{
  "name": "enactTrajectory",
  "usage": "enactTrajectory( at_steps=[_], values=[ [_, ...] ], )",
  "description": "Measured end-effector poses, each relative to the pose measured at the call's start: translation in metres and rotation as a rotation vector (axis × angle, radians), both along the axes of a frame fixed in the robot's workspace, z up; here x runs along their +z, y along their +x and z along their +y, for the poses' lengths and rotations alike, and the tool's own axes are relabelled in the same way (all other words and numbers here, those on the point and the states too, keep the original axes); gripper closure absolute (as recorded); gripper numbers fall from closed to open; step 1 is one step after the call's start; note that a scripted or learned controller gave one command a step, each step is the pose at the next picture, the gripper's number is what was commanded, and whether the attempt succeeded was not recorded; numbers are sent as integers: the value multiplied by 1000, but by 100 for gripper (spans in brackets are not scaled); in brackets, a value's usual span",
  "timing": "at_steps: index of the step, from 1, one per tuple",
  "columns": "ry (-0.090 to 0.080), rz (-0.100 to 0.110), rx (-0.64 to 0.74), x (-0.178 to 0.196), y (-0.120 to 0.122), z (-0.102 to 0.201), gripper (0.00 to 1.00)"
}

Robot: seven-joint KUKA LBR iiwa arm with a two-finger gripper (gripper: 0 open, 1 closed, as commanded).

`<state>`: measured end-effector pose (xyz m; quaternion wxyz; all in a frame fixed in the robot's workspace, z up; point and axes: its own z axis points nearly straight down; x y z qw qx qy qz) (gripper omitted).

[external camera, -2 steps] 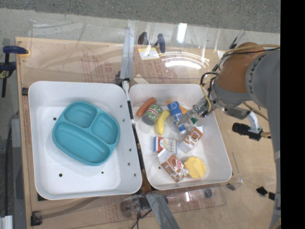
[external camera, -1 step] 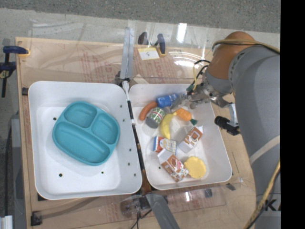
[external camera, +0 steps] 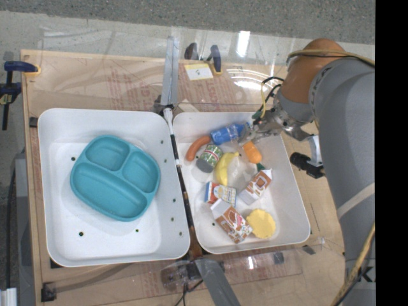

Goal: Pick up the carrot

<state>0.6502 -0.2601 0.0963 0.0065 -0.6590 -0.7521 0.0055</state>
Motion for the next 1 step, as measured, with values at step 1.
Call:
enactTrajectory(
  at_steps=[1],
  values=[
    [-4, -20, -141, 144, -24, 6, 100]
  ],
)
